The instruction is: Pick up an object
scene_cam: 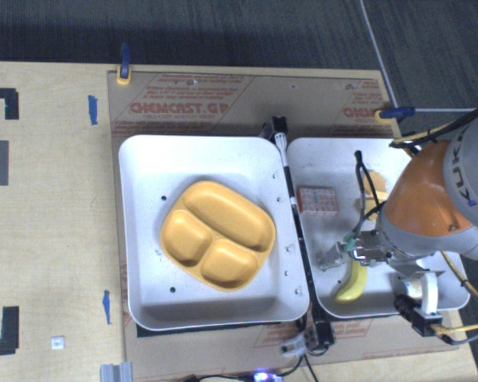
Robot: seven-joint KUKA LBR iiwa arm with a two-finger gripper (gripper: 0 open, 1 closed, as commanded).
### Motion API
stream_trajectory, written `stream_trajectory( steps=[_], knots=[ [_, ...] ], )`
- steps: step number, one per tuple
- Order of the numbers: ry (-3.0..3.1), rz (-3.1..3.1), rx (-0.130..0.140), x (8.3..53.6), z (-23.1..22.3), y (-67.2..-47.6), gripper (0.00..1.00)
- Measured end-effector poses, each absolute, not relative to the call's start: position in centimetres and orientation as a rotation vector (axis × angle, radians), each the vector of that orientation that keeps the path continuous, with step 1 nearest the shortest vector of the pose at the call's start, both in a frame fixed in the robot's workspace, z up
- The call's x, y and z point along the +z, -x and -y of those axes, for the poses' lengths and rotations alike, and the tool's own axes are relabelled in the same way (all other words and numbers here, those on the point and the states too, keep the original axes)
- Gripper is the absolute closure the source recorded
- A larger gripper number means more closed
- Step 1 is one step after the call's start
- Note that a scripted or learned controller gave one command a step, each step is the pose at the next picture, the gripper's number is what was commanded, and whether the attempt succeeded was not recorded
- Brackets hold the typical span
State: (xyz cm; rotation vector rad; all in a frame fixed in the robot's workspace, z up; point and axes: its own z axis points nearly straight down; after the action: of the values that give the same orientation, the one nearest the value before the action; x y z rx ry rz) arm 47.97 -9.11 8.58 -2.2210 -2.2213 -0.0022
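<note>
In the right bin (328,159) a yellow banana (351,284) lies near the front wall, its upper end under the wrist. My gripper (340,251) is low in this bin, just left of and above the banana's top end, over bare bin floor. A small pink-and-white packet (317,200) lies farther back, apart from the gripper. Another yellow object (374,188) peeks out beside the orange band of the arm (422,201), which hides most of it.
The left bin (135,213) holds a large yellow three-compartment tray (217,233). A black divider (291,205) runs between the bins. The arm and its cables cover the right bin's right half. Brown cardboard (183,102) lies behind the bins.
</note>
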Motion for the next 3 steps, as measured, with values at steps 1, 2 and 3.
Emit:
stream_trajectory(
  steps=[1,2,3],
  knots=[
    [2.225,2.224,-0.005,9.6,9.2,-48.1,1.00],
    [2.219,2.224,-0.002,18.5,-4.1,-51.4,1.00],
    [2.221,2.221,0.000,18.5,1.1,-47.9,1.00]
  ],
)
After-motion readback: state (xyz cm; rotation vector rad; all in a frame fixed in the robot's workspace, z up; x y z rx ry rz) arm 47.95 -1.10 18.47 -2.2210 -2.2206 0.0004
